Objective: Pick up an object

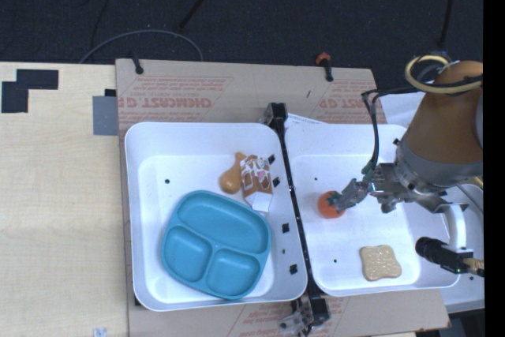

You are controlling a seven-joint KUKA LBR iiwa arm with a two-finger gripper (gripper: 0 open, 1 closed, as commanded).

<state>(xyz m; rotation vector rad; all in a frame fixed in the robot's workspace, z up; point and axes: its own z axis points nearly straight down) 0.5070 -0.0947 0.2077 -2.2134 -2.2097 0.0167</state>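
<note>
A small red-orange tomato-like object [330,205] lies in the right bin [316,140], near its left side. My gripper [344,200] reaches in from the right and sits right against that object, its fingertips touching or straddling it. A tan slice of toast [380,263] lies at the front of the same bin. In the left bin [142,170] rest a blue divided plate [216,243] and a brown-and-white gingerbread-like toy [248,174].
The grey arm with its orange band [444,122] overhangs the right bin's right side. A black divider [288,201] runs between the bins. Cables loop near the arm's top. Cardboard lies beneath both bins.
</note>
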